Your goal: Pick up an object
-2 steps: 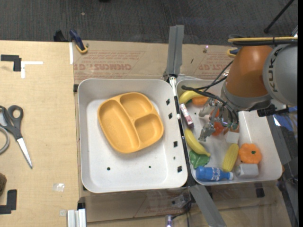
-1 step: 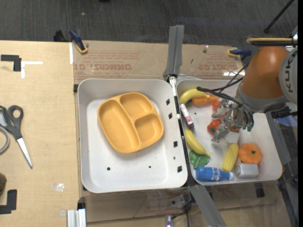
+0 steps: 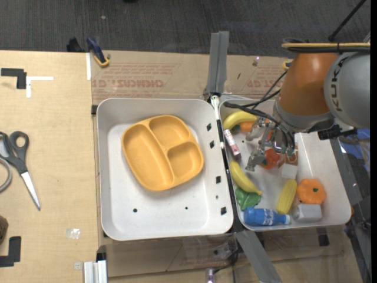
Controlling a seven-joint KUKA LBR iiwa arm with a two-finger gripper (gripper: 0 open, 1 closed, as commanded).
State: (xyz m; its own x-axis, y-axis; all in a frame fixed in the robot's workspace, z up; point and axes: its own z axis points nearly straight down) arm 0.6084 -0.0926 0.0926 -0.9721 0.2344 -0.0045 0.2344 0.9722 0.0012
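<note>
My gripper is low in the right bin, hanging from the orange-banded wrist. It sits right over a small red object near the bin's middle; whether it touches that object is hidden by the wrist. Around it lie a yellow banana at the back left, a second banana at the left, a yellow corn cob, an orange pumpkin-like toy and a blue bottle along the front wall.
The left bin holds a yellow divided plate. A green piece, a white block and a pink tube crowd the right bin. Scissors lie on the bench at far left.
</note>
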